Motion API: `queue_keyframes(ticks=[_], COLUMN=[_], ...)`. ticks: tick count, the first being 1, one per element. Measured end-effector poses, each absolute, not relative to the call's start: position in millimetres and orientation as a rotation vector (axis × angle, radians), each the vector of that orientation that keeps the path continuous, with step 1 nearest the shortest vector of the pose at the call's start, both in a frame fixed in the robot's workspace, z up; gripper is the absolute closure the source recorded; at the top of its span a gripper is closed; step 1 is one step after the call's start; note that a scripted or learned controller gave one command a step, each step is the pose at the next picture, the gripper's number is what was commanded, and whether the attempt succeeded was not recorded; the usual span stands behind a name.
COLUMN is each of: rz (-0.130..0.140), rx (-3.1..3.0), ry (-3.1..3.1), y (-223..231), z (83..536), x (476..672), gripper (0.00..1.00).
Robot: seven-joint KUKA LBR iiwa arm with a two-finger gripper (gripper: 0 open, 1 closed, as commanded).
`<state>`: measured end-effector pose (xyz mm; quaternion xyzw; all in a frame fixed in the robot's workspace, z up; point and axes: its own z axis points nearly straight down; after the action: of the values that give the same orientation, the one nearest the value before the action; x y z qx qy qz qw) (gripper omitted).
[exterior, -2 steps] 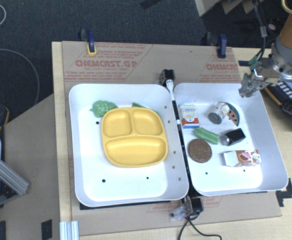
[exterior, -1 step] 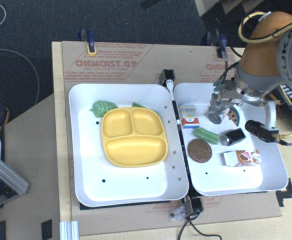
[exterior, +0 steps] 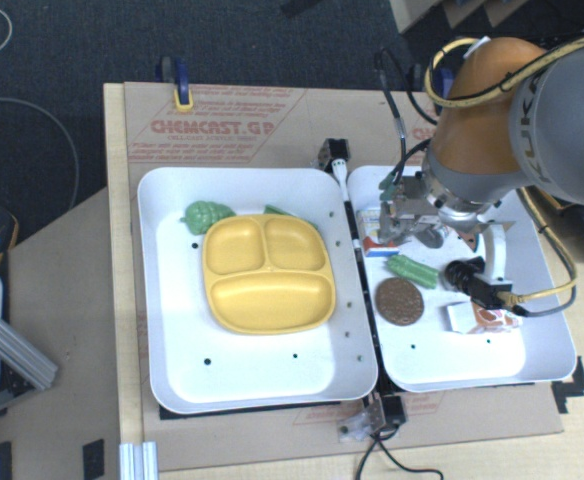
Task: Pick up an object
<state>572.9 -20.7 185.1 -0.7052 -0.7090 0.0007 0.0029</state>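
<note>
- My jaws (exterior: pixel 404 230) are down in the right bin (exterior: pixel 532 353), at its upper left, and I cannot tell how they are set: my own wrist hides them.
- Candidate objects lie just below me: a green piece (exterior: pixel 413 270) and, touching it, a brown disc (exterior: pixel 399 301).
- A yellow divided tray (exterior: pixel 267 272) sits in the left bin (exterior: pixel 172 298).
- I judge this the reaching step, nothing visibly held.
- Next: settle over the green piece, close, lift straight up.

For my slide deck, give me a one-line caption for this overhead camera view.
Robot arm's gripper lowered into the right bin near a green piece and brown disc; yellow tray sits in the left bin.
</note>
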Motion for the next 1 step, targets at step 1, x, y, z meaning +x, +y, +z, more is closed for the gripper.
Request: queue_keyframes(ticks=[1], rz=[-0.008], rx=[-2.215], ry=[-2.232], y=[43.7], z=[202.1], x=[599.4], gripper=[1.00])
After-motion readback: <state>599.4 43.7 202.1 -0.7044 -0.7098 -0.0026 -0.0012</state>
